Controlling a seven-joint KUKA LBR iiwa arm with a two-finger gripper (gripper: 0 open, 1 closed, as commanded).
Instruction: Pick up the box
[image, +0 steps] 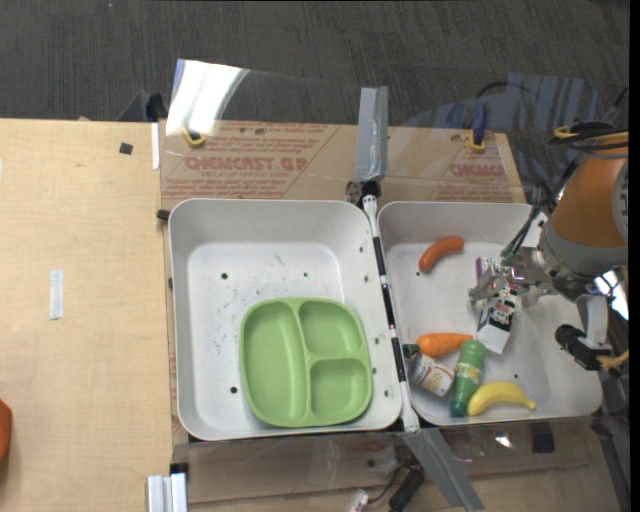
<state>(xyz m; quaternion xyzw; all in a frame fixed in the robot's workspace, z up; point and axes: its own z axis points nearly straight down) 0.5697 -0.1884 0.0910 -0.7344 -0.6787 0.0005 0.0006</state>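
We see dark grey carpet floor (300, 50) along top. Light wooden bench top (80, 300) at left. Printed cardboard sheet (330, 160) behind two white bins (185, 300), which sit side by side. Bright glare on clear plastic flap (205, 95) near top left.

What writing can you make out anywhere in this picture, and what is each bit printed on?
"CHEMCAST GP": red print on the brown protective sheet behind the left bin, somewhat blurred, so the reading is approximate.
Red print on the brown sheet behind the right bin: cut off and blurred, unreadable.
Label on the small box at the gripper: too small to read.
Labels on the green bottle and the can: too small to read.
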